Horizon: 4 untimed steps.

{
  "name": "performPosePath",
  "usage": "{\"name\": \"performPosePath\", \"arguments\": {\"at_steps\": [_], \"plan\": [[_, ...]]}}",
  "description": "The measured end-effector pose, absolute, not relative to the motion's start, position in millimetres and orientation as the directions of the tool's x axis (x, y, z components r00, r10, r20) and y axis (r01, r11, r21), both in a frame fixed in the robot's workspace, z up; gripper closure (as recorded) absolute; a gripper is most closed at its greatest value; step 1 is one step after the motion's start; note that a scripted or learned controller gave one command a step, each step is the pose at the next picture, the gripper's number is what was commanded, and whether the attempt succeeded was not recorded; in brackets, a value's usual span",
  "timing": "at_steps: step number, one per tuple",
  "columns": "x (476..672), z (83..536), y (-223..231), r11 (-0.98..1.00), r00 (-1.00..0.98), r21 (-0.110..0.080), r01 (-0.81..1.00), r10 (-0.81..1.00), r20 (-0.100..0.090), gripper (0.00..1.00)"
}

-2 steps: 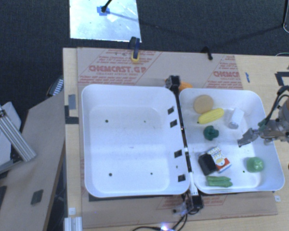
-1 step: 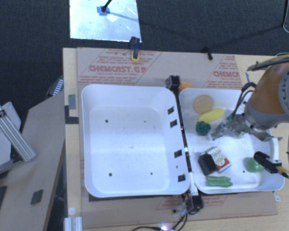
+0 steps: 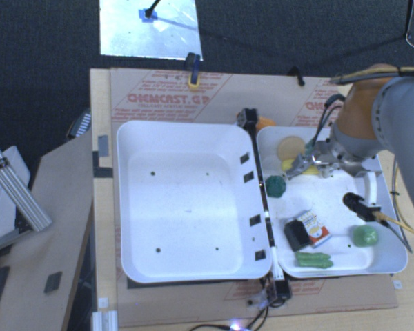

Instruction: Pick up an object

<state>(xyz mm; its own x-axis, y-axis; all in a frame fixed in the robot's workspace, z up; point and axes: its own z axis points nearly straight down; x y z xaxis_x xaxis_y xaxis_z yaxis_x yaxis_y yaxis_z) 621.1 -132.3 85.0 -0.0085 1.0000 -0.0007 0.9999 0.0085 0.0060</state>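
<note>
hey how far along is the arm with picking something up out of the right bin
Early stage. Done so far: the arm has reached into the right bin, and its end effector sits low beside the tan disc and a yellow piece. In hand: nothing visibly gripped. Left: closing on an object and lifting it. The green ball, black block and green strip lie loose.

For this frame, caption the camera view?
KUKA arm's gripper hovers low by a yellow object in the right bin.
</note>
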Motion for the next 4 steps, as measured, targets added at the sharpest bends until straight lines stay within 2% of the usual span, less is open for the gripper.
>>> {"name": "performPosePath", "arguments": {"at_steps": [1,2,3,4], "plan": [[519.6,84,-95,0.000,0.000,-0.008,1.000,1.000,0.003,0.00],[485.1,98,-90,0.001,-0.001,-0.002,1.000,1.000,0.001,0.00],[488.1,109,-90,0.002,-0.002,0.004,1.000,1.000,0.000,1.00],[504.2,189,-42,0.010,-0.010,0.009,1.000,1.000,0.001,1.00]]}}
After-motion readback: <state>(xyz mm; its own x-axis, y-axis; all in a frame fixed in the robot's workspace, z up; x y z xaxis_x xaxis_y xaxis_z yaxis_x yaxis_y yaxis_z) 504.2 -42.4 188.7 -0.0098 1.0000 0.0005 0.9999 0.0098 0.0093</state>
